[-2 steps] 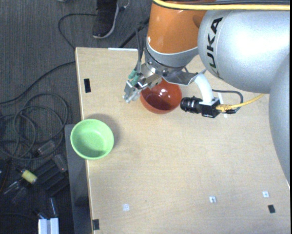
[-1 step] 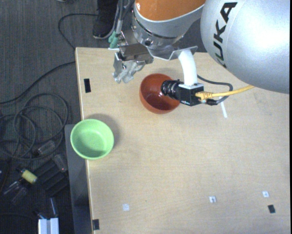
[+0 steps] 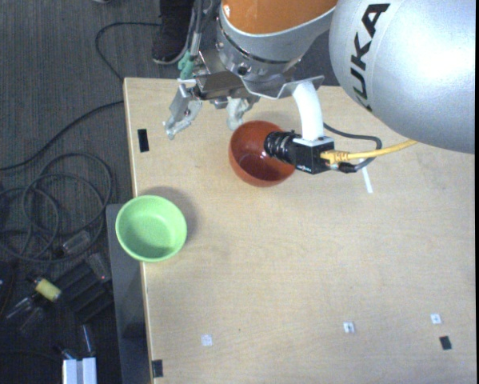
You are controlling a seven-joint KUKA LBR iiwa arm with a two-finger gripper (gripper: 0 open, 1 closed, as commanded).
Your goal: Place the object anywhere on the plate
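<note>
A red bowl-like dish (image 3: pixel 255 160) rests on the wooden benchtop (image 3: pixel 303 278) just below the arm's wrist. A black camera module with a yellow cable (image 3: pixel 309 153) overlaps its right rim. A light green bowl (image 3: pixel 151 228) stands upright at the bench's left edge, overhanging it a little. My gripper (image 3: pixel 209 118) hangs over the back left of the bench, up and to the left of the red dish. Its fingers (image 3: pixel 179 119) are spread apart and I see nothing between them. The green bowl lies well below and left of the gripper.
The big grey and orange arm (image 3: pixel 367 38) covers the bench's back right. Black cables (image 3: pixel 47 190) and tools lie on the dark floor to the left. Small black and white markers (image 3: pixel 348 326) dot the benchtop near its front.
</note>
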